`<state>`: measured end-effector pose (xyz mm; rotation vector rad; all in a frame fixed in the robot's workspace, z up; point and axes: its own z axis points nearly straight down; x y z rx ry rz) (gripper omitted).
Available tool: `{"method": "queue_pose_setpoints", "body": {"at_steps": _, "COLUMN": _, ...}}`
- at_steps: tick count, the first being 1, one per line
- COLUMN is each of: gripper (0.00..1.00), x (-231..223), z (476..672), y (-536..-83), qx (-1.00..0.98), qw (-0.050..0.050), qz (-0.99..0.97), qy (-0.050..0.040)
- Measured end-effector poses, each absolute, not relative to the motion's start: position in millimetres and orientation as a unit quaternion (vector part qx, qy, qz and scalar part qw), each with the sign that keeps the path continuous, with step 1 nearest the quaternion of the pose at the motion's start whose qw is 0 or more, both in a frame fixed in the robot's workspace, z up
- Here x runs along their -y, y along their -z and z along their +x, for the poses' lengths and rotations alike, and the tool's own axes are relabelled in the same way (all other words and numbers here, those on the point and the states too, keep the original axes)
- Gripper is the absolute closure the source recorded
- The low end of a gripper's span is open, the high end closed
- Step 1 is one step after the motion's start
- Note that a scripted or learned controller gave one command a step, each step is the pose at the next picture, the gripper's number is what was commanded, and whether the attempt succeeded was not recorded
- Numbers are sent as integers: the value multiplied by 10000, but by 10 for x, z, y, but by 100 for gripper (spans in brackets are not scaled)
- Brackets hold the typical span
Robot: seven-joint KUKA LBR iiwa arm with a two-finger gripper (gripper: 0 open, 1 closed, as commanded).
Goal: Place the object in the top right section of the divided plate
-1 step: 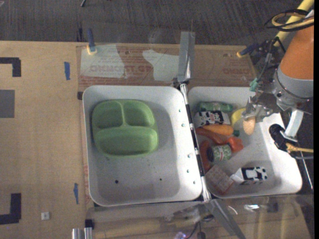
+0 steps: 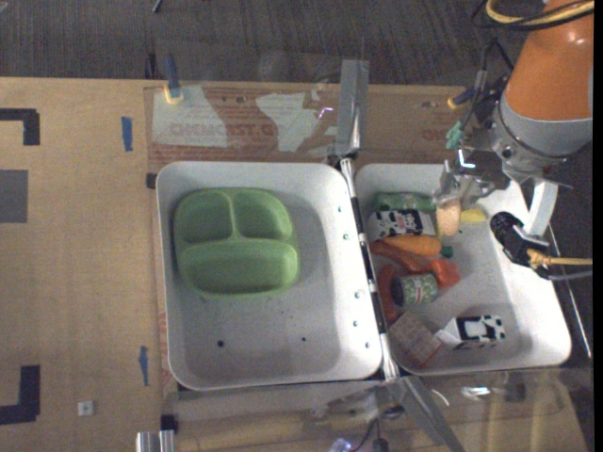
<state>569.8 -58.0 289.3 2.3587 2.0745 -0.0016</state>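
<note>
Gripper [image 2: 459, 188] hanging over the upper part of the right bin [image 2: 542, 342], fingers closed on a pale beige object [image 2: 448, 217] lifted above the clutter. Below it: small cow-print carton [image 2: 395, 222], orange carrot [image 2: 412, 247], green-labelled can [image 2: 415, 288], second cow-print carton [image 2: 481, 329]. Green divided plate [image 2: 236, 242] in the left bin [image 2: 320, 347], well apart from the held object

A wooden desk [image 2: 75, 281] carries two white bins. The right bin [image 2: 537, 328] holds a carrot [image 2: 412, 247], a green-labelled can [image 2: 415, 288], a small milk carton [image 2: 396, 222], a second cow-patterned carton [image 2: 479, 330] and a green packet [image 2: 403, 201]. Blue tape bits [image 2: 126, 133] and black marks [image 2: 23, 126] lie on the desk.
</note>
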Motion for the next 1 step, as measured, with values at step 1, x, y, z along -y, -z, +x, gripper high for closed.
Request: {"method": "queue_pose_setpoints", "body": {"at_steps": 1, "gripper": 100, "x": -410, "z": 5894, "y": -2537, "qx": -6747, "qw": -15, "qz": 7381, "qy": 14}}
